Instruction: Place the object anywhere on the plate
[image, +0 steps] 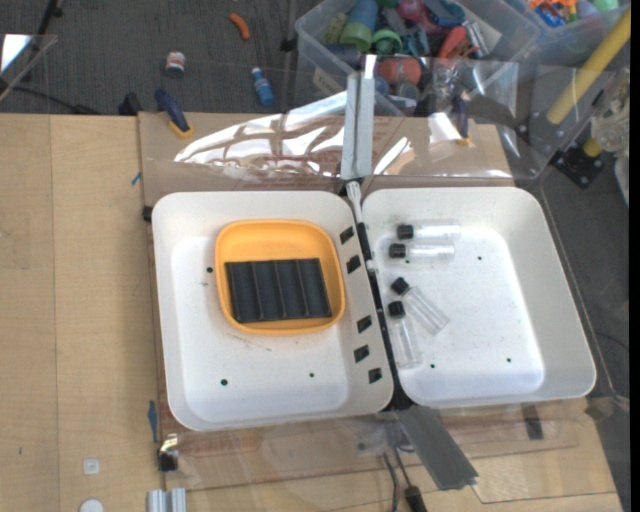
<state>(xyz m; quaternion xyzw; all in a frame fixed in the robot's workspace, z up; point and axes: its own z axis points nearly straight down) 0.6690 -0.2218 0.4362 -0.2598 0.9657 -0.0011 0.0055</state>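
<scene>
Four clear vials (430, 235), perhaps, each black-capped, lie loose in the right bin (500, 330). They are well apart from the orange plate (232, 245) in the left bin (260, 390), where a black ridged block (277, 288) already sits. How the jaws stand I cannot tell. The pick looks not yet begun. Next, the jaws must come over one vial and close across its body.
</scene>
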